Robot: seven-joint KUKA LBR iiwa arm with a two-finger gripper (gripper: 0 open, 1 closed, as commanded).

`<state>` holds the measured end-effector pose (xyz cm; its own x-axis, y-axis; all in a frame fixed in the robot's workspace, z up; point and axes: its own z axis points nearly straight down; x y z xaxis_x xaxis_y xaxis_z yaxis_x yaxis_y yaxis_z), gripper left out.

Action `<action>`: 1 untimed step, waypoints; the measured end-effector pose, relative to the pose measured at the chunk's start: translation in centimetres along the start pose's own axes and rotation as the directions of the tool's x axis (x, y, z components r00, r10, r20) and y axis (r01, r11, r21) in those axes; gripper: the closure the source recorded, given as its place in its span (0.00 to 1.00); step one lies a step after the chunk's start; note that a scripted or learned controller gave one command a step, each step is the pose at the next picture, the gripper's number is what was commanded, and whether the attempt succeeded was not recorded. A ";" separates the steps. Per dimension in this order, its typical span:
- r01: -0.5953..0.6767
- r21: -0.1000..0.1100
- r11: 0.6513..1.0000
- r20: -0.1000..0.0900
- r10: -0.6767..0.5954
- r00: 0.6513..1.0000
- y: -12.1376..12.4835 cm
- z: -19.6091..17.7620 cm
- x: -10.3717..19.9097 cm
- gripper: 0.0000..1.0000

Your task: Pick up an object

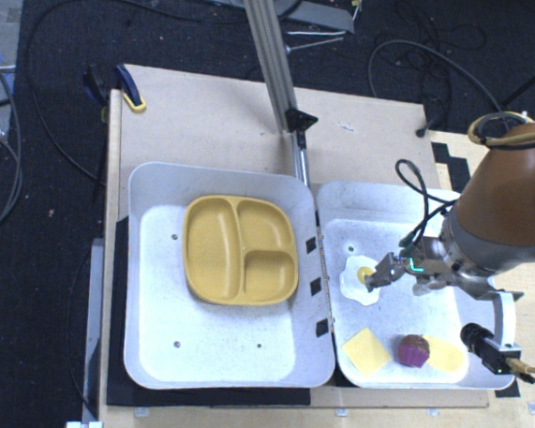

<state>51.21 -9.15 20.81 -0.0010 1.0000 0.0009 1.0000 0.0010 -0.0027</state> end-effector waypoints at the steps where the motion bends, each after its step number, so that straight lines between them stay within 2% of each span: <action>1: 0.000 -0.001 1.000 0.000 0.000 1.000 0.0 0.0 0.0 0.00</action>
<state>51.25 -9.15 20.86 -0.0011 1.0000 0.0007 1.0000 0.0011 -0.0013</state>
